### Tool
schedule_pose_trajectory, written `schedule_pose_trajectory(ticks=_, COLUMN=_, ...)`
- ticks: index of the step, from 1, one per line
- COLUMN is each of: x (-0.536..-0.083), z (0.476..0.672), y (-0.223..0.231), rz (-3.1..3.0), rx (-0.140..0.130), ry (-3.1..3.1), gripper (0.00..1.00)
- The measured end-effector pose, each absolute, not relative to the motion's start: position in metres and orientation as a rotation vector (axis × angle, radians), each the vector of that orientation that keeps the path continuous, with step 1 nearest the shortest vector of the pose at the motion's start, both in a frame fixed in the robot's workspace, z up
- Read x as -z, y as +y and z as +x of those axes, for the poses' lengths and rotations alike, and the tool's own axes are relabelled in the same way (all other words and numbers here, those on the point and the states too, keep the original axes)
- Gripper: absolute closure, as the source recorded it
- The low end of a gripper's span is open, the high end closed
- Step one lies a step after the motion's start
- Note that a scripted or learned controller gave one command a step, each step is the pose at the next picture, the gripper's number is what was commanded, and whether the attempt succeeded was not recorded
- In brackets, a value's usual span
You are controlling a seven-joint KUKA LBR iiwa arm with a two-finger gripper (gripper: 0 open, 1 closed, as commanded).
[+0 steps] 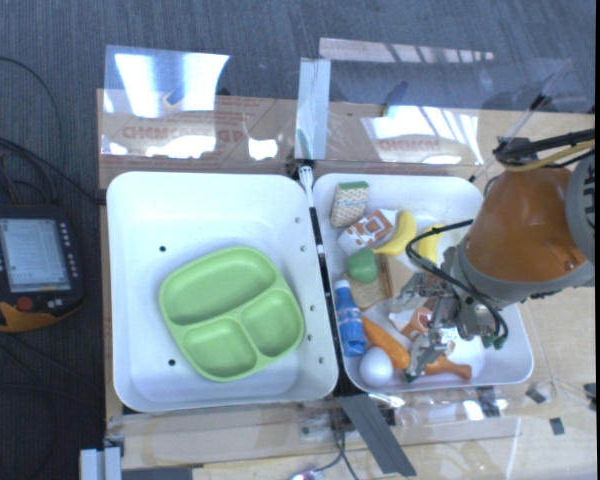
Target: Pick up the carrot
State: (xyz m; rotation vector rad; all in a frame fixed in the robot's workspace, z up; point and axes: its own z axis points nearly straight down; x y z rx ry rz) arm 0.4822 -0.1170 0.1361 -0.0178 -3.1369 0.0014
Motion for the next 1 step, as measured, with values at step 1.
schedule_pose_trajectory(ticks=1, x=-0.0901, z=0.4858, y=-0.0986, rz=-0.176, rx=-0.003, ry=-3.142, gripper=0.0)
